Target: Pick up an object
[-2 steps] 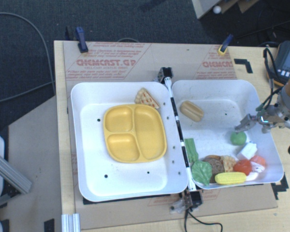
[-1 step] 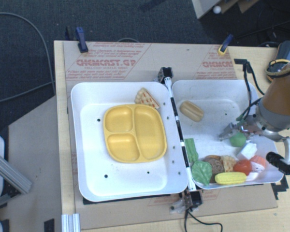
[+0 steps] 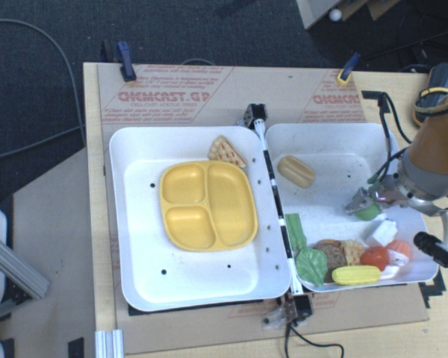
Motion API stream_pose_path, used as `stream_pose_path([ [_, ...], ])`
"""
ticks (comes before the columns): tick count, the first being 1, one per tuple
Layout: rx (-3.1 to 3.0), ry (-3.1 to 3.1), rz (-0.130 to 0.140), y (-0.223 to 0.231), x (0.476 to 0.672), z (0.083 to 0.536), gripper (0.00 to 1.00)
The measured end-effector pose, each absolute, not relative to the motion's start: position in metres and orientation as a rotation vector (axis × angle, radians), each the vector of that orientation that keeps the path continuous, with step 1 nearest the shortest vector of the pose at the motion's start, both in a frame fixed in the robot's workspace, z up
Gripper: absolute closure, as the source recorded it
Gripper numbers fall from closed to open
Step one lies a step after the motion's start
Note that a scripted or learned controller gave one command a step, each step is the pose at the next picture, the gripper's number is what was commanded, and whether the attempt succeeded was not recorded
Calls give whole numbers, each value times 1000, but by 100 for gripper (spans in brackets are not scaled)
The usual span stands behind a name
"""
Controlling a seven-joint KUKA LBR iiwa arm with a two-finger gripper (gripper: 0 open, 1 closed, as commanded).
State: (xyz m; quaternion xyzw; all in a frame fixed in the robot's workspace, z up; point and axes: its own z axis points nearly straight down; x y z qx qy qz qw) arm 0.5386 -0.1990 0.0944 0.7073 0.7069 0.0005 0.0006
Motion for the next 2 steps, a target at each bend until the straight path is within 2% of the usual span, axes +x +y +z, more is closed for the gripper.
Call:
stream_pose_path([
  [1,2222,2224,0,-109,558,84,100],
  [2,2220,2223,1,-37,577,185,100],
])
